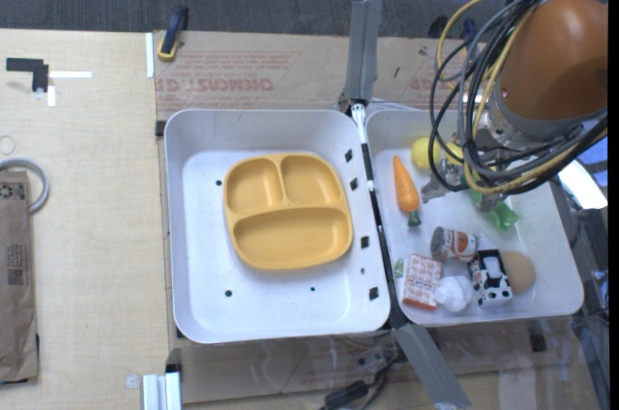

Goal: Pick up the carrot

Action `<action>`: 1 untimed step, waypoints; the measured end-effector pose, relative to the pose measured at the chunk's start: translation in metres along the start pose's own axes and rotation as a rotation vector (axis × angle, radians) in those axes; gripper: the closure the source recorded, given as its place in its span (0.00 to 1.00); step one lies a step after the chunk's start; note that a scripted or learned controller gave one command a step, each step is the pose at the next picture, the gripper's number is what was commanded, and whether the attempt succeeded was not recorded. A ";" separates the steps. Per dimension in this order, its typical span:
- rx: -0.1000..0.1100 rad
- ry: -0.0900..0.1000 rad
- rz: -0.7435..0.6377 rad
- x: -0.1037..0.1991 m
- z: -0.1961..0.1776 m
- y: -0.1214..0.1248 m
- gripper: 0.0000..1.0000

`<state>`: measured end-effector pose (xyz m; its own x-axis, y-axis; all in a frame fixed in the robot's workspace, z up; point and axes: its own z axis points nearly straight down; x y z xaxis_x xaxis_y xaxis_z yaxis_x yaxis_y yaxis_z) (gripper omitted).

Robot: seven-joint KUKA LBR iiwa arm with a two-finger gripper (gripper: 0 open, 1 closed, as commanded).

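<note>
The carrot is orange with a small green stub at its near end. It lies in the right bin, close to the bin's left wall. The arm reaches in from the right with its orange band above the bin's far part. My gripper hangs below the band, to the right of the carrot, half hidden by the wrist and looped cables. Nothing shows between gripper and carrot.
A yellow three-part plate sits in the left bin. In the right bin lie a yellow lemon-like fruit, a green item, a small can, a red-and-white packet, a black-and-white cow toy and a tan egg-like item.
</note>
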<state>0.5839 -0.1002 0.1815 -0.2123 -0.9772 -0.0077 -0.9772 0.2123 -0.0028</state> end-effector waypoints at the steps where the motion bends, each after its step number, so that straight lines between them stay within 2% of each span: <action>1: -0.002 0.004 -0.209 0.006 0.089 -0.004 0.00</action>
